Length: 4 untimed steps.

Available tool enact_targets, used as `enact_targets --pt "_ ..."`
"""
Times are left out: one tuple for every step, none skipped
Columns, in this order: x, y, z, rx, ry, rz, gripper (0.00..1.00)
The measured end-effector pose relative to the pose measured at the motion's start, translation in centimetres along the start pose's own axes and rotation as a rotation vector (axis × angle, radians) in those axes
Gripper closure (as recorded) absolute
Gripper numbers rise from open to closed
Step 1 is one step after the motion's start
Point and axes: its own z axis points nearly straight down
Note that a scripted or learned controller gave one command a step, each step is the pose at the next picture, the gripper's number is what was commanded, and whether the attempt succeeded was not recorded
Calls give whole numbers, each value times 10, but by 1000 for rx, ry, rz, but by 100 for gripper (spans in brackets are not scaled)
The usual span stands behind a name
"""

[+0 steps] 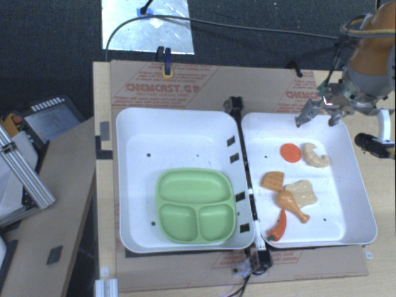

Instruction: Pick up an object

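Above the right bin's (352, 166) far rim, the claw (317, 117) hangs open and empty, poised over the orange disc (291, 153).

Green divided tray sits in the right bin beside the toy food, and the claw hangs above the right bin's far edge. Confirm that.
Wrong on one count: the camera view shows the green divided tray in the left bin, apart from the toy food. The claw does hang above the right bin's far edge.
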Motion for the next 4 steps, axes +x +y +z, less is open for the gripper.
enact_targets --pt "8 -5 57 1 1 -1 0" --pt "3 -4 100 -1 0 0 0" --pt "3 -2 86 -6 -1 -1 100" --pt "-3 1 22 -10 -2 0 100"
